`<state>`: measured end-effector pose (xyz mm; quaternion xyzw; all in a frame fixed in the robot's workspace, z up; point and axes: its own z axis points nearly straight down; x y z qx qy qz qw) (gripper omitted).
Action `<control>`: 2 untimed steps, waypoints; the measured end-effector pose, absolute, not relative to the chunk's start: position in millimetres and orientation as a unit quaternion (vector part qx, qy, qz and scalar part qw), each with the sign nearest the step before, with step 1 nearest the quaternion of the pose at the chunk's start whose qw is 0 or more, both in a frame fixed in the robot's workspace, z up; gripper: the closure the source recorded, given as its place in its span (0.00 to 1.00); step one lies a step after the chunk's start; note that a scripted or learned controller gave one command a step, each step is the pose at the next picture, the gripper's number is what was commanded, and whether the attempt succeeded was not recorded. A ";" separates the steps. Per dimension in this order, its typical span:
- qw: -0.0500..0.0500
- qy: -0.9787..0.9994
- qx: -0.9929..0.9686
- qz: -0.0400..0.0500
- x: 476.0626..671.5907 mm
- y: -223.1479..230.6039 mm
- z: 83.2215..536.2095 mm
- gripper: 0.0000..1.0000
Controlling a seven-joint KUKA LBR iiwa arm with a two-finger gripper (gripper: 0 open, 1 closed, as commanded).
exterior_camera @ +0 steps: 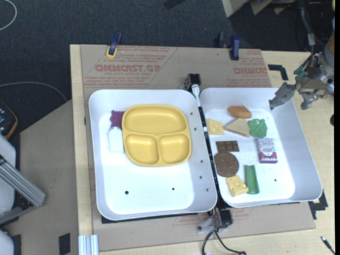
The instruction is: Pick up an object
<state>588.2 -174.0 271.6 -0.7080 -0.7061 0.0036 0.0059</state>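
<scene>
Several food items (241, 142) in right bin (297, 142), tool (294, 98) over far-right rim

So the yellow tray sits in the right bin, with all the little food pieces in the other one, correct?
Not quite. The camera view shows the yellow tray in the left bin; the little food pieces, such as the brown cookie, lie in the right bin.

arm: cut off by the frame's right edge, only the wrist end showing
purple item (116, 118): partly hidden under the yellow tray's (156, 134) left rim
packet (266, 150): print too small to read
cable (10, 16): cut off at the upper left edge
</scene>
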 end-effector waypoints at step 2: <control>0.003 -0.707 -0.707 0.002 586.1 -173.3 215.8 0.00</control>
